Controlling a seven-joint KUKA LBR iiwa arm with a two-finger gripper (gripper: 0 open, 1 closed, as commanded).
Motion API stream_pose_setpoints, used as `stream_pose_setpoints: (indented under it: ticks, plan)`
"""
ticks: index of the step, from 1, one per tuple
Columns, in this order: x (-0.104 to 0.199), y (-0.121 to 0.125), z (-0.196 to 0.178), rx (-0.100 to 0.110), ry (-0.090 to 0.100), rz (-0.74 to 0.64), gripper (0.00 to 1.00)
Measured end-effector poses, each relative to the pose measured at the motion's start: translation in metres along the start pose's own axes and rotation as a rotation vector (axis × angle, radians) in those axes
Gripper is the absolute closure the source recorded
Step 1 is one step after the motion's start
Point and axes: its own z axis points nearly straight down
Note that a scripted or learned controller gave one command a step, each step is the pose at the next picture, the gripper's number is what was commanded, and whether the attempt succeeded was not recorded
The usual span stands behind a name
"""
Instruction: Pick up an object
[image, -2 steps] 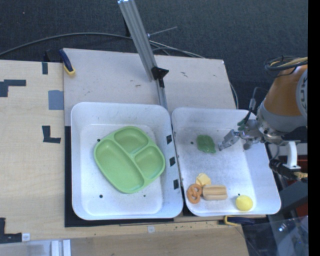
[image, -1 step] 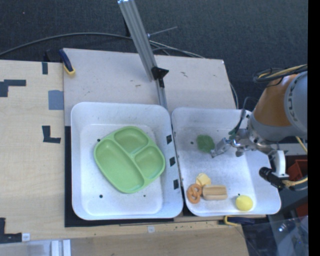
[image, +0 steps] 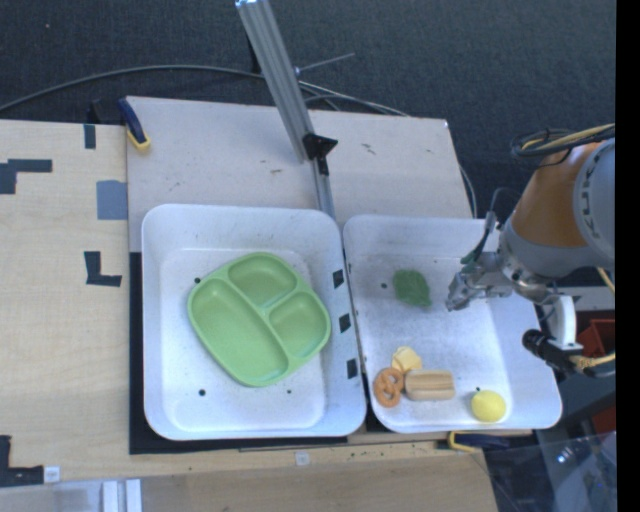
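Gripper (image: 462, 296): metal, low over the right bin (image: 520, 330); we cannot tell how it is set or whether it holds anything. Just to its left we list a lumpy dark-green object (image: 411, 288). Nearer the camera from it: a pale yellow chunk (image: 405, 358), an orange pretzel-shaped ring (image: 387, 386), a wooden cylinder (image: 430, 385), a yellow ball (image: 488, 405). Far left, in the other bin (image: 160, 300): a smooth green three-compartment plate (image: 259, 317).

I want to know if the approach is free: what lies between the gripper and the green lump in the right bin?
In the camera view, only bare white floor of the right bin lies between the gripper and the green lump. Nothing else sits in that short stretch.
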Motion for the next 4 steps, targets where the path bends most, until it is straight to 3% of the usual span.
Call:
stream_pose_setpoints:
  ticks: [2, 3, 4]
  plan:
    - [0.015, 0.005, -0.111, -0.007, -0.002, 0.001, 1.0]
    - [0.015, 0.006, -0.127, -0.004, -0.001, 0.002, 1.0]
    - [0.064, 0.002, -0.115, -0.001, 0.0, -0.002, 1.0]
